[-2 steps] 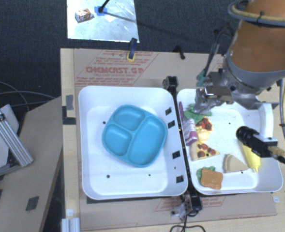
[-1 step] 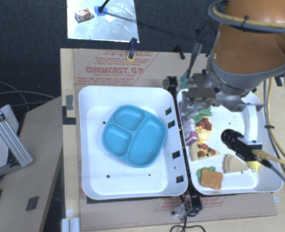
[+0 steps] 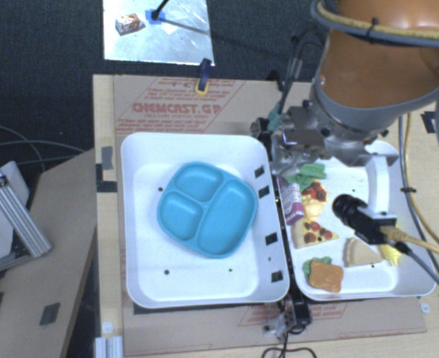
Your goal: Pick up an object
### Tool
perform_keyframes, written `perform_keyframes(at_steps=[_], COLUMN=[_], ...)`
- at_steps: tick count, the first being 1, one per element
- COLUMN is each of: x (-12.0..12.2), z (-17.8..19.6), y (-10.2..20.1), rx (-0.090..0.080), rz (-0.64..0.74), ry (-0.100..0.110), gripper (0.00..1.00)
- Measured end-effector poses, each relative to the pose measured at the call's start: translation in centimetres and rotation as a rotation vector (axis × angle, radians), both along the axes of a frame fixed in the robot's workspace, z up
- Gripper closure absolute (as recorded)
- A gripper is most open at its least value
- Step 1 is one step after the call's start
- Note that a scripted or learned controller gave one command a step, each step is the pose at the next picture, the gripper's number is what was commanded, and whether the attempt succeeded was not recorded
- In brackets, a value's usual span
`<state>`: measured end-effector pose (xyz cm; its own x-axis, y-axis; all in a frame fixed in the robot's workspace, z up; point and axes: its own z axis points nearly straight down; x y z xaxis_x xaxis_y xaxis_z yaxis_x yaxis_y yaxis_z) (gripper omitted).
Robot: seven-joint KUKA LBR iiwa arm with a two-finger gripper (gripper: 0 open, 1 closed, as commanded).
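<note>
Gripper (image 3: 292, 156) low over the right bin's (image 3: 409, 282) toy food (image 3: 316, 233) — apparently nothing lifted yet, jaw state impossible to tell.

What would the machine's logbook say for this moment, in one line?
arm: over right bin | claw: by green toy | left bin: blue plate | pick: not confirmed

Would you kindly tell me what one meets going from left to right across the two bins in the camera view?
Blue plate → purple bottle → pizza slice → tan wedge.
</note>
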<state>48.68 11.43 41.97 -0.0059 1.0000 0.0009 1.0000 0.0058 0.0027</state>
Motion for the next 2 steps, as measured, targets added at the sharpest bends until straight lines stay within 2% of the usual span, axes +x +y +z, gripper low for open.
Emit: perform_keyframes(at_steps=[1,2], x=[0.1,0.0], z=[1.1,-2.1], y=[-0.1,1.0], rx=[0.000,-0.001], rz=[0.005,0.001], ry=[-0.002,0.002], gripper=[1.00,1.00])
